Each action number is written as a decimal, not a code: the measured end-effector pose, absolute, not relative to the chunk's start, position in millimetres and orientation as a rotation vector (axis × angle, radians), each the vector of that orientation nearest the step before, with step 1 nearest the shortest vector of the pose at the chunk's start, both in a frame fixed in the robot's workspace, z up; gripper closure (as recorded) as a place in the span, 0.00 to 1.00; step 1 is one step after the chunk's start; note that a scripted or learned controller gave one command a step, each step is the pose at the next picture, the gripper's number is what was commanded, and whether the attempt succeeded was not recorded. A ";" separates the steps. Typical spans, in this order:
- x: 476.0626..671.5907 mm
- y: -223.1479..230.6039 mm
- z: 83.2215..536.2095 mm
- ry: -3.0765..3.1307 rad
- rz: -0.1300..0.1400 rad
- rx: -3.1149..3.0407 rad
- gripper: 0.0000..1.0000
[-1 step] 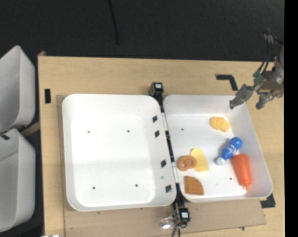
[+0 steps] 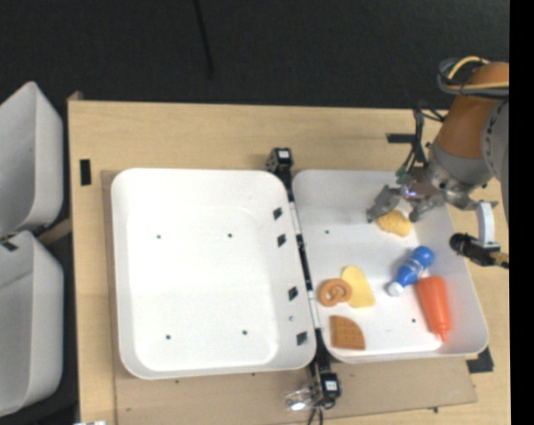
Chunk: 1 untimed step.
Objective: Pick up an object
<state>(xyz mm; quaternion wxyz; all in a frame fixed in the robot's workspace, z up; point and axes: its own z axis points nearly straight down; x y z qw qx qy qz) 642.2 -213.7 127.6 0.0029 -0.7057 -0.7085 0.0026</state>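
Note:
The right bin holds several small objects. A yellow lump lies near its far right side. My gripper hangs just above and behind that lump, its fingers open and spread to either side, with nothing between them. Further forward lie a blue and white bottle, an orange carrot-shaped piece, a pale yellow wedge, an orange ring touching the wedge, and a brown toast-like slice.
The left bin sits beside the right one, joined by a black-clipped divider. The arm's orange-banded wrist rises at the right, over the bin's far right corner. White housings stand left of the bench.

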 end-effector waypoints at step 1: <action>644.4 -215.3 148.9 -2.232 0.001 -2.218 1.00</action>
